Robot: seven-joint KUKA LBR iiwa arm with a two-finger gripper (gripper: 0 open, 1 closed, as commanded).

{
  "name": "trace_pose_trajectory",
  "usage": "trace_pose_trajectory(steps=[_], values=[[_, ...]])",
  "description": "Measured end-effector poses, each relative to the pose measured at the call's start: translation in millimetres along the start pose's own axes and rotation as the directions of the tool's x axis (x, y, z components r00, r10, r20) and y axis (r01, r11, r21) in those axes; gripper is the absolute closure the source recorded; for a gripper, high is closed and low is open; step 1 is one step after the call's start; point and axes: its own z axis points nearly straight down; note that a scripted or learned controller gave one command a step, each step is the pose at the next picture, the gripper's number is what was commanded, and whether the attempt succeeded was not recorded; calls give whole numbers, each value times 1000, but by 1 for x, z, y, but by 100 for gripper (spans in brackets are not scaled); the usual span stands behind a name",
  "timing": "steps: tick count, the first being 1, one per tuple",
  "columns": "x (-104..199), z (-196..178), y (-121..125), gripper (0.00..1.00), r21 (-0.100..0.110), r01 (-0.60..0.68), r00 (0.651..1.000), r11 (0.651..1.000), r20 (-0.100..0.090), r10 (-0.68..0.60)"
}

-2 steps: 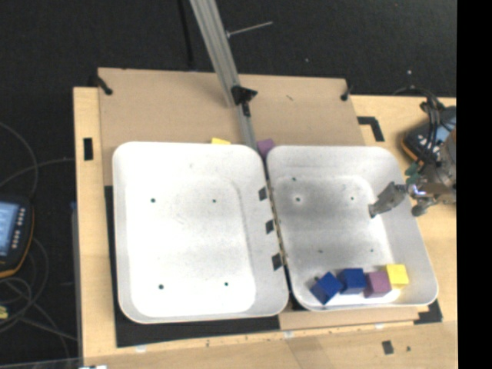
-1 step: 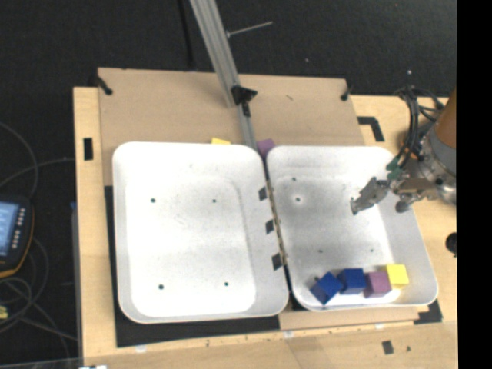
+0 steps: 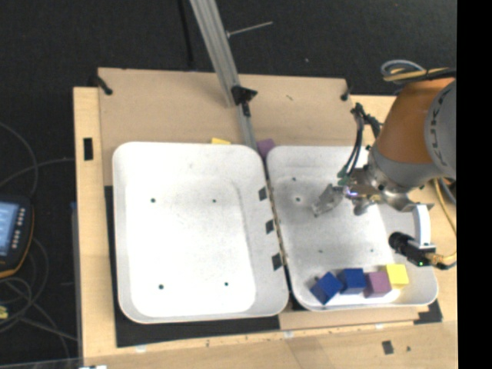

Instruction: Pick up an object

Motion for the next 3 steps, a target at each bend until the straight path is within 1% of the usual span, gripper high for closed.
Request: trace_pose_trajectory(steps=[1,2,3], values=[[4,2,-62,0,-3,-6,1000,1000,0,6],[-34,-12,-83,0,-7,-7,1000,1000,1,7],[9,52,-56,0,-2,2,1000,1000,-1,-2]])
